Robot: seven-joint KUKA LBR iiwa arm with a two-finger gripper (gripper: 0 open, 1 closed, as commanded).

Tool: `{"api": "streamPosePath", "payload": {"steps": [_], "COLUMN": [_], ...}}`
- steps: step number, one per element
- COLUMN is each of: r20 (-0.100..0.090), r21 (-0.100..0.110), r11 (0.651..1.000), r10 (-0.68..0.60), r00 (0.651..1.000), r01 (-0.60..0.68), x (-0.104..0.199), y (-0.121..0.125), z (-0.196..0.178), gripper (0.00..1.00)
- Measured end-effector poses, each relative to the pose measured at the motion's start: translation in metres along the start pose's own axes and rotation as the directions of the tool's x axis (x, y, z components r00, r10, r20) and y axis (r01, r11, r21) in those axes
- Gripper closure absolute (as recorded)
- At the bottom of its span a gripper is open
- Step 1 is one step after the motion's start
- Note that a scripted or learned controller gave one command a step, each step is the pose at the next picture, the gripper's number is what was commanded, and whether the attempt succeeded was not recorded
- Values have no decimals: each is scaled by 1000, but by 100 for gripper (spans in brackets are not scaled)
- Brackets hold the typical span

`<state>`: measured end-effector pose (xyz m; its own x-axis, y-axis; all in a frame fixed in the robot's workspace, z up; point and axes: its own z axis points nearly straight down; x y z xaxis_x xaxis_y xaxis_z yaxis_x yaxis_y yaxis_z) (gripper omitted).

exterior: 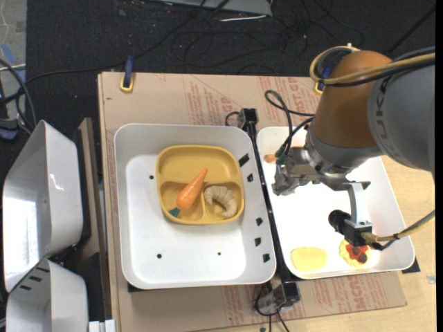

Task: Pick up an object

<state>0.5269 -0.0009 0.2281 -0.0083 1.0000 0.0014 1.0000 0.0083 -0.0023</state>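
My gripper point(286, 182) hangs over the left part of the right white bin point(387, 185), below the arm's orange band point(349, 81). Nothing shows in its grasp. On this bin's floor near the front wall lie a flat pale-yellow piece point(308, 258) and, to its right, a small red and orange object point(355, 254) partly covered by a black fitting point(344, 223) on the arm. The left bin point(131, 206) holds a yellow divided plate point(169, 161) with an orange carrot point(192, 189) and a pale shrimp point(223, 199) in its compartments.
A raised divider with black clips point(261, 206) separates the two bins. A small orange bit point(270, 158) sits by the right bin's left rim. Cables trail around the wrist. White containers point(41, 192) stand off the bench at the left.
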Motion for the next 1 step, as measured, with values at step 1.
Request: {"api": "streamPosePath", "payload": {"steps": [1], "r20": [0], "r21": [0], "r11": [1000], "r10": [-1], "r00": [1000], "r01": [1], "x": [56], "y": [2], "z": [10], "gripper": [100]}}
